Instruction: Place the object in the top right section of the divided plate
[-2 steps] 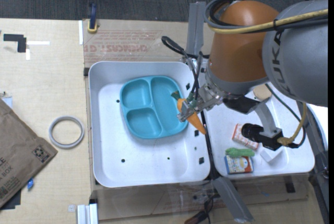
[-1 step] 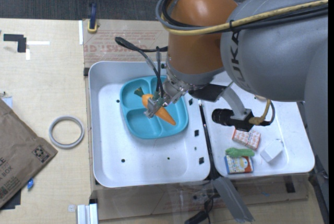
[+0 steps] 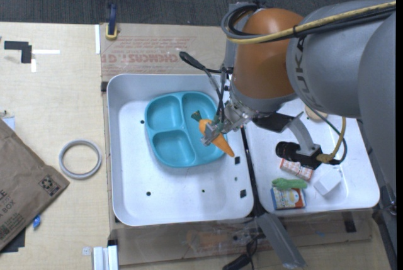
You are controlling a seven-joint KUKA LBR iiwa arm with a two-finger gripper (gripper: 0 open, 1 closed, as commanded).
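Camera view, tool: the tool hangs low over the right edge of the divided plate, its tips narrowed onto the carrot, which sits between them.
Carrot: orange, tapered, smooth toy look, with a green tuft end pointing up-left of the tool; its tip juts past the plate's rim just below-right of the tool.
Why held so: gripped mid-body, probably to steer the leafy end into the top right section, directly left of the tool.
Plate: teal, glossy plastic, rounded, three compartments with raised ridges; lies tilted in the left bin.
Right bin: small cartons, to the tool's right.
Tape ring: on the desk, far left of the tool.
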